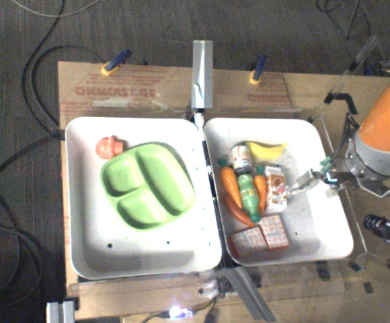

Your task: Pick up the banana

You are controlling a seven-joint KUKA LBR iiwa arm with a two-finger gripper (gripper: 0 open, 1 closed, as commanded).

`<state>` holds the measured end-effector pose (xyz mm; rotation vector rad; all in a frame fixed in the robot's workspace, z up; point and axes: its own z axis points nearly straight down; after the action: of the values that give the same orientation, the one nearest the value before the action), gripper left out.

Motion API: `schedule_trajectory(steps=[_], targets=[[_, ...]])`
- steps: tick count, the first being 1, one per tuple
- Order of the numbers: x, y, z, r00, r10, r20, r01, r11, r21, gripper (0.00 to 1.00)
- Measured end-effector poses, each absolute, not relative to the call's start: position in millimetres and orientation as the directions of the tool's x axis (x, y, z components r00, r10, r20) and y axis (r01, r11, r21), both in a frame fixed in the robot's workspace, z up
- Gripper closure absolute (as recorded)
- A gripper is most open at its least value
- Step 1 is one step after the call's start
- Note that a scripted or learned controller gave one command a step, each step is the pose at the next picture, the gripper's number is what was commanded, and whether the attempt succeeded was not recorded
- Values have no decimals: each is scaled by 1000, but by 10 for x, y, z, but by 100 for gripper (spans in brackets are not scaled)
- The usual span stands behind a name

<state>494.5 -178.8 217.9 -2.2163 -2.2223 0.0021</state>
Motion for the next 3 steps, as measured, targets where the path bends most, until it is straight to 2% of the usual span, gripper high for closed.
schedule_trajectory(steps=[1, 2, 3], targets=[[5828, -1513, 2177, 11, 1000, 0, 1000, -11, -2, 0], [6177, -1276, 1544, -31, 1000, -2, 1000, 31, -4, 0], [6605, -1805, 887, -15, 1000, -6, 1000, 15, 7, 0]])
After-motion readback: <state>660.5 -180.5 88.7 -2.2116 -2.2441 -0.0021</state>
